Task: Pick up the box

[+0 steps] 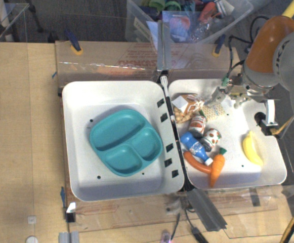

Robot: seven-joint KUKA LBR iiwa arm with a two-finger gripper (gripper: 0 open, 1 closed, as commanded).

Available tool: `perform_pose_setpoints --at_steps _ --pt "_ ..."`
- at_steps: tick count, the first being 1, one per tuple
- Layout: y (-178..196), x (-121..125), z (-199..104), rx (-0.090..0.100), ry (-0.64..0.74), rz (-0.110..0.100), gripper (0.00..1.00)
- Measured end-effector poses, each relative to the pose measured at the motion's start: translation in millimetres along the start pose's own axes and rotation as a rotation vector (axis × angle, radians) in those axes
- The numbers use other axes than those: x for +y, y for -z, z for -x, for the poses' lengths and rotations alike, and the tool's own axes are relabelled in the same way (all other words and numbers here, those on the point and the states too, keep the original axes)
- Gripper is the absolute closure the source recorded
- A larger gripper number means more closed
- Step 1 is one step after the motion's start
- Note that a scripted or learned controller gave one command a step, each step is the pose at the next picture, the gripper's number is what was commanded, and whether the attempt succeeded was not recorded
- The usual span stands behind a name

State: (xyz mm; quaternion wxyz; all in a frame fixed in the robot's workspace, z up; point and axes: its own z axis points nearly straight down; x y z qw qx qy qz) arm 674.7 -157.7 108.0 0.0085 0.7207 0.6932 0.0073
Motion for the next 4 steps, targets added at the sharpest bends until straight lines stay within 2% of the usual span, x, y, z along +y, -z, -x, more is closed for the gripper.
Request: perform_pose_setpoints --at_steps 3,4 --pt "-10.4 -0.2 5.1 0.004 0.008 -0.002 0.00" --pt "1.8 2.2 4.3 0.002 0.010 0.005 1.00"
